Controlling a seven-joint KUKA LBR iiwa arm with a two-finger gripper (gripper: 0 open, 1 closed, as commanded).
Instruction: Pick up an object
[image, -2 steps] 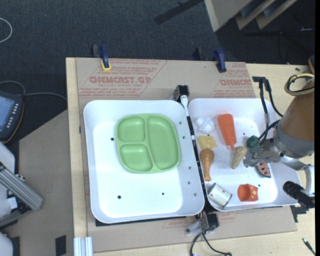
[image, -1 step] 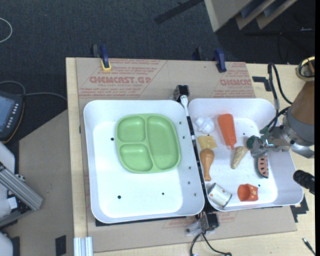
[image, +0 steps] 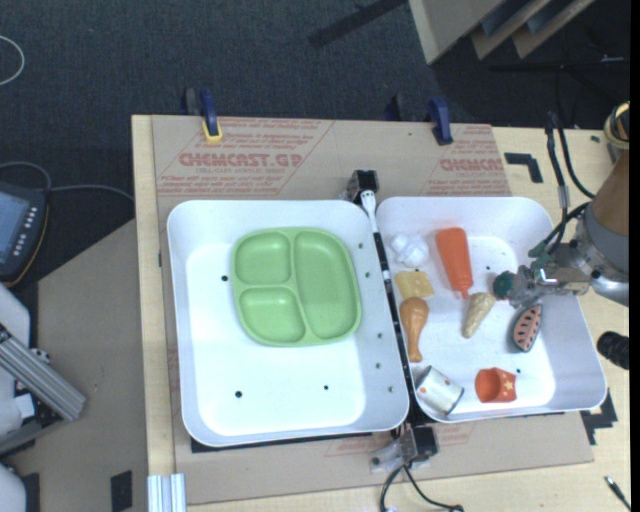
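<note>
Two shallow white bins sit side by side on the surface: the right bin (image: 570, 375), which the claw (image: 515, 285) hangs over, and the left bin (image: 200, 400), well apart from it. The left bin holds one thing, a green divided plate (image: 297, 286) with three compartments. The right bin holds eight small things. Just beside the claw lie one orange carrot-shaped piece (image: 454, 259), one beige lump (image: 477, 314) and one watermelon slice (image: 526, 327). Farther from it are one white crumpled piece (image: 407, 248), one tan block (image: 414, 285), one drumstick (image: 413, 321), one silvery cup (image: 438, 389) and one red cup (image: 495, 384).
</note>
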